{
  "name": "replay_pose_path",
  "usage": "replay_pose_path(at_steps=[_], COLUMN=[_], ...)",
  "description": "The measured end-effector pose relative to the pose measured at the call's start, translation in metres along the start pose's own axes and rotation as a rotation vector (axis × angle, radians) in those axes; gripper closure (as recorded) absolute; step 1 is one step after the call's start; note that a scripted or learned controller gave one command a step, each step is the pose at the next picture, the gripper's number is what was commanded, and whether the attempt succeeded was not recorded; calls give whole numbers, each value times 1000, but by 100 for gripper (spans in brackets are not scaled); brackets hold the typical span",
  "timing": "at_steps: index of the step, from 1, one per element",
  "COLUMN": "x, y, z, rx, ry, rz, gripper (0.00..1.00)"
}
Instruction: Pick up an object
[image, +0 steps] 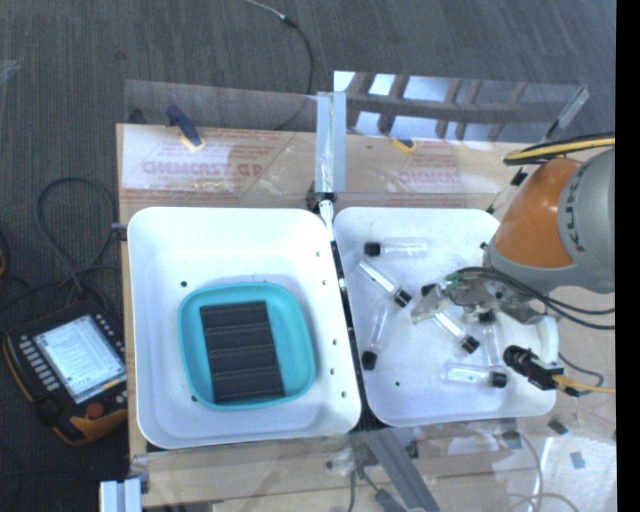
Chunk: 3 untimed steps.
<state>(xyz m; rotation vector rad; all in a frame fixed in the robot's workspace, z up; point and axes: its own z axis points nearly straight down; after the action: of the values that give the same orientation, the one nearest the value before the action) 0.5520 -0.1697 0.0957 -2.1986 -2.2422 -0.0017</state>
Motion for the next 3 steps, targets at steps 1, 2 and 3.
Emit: replay_pose_path(at_steps=[1, 2, 3], x=[-36, -47, -49], y=[10, 74, 74], z=[1, 4, -6], rx=[-15, -16, -18], ry=[19, 2, -6], rz=[-41, -89, -90], gripper=[0, 0, 100])
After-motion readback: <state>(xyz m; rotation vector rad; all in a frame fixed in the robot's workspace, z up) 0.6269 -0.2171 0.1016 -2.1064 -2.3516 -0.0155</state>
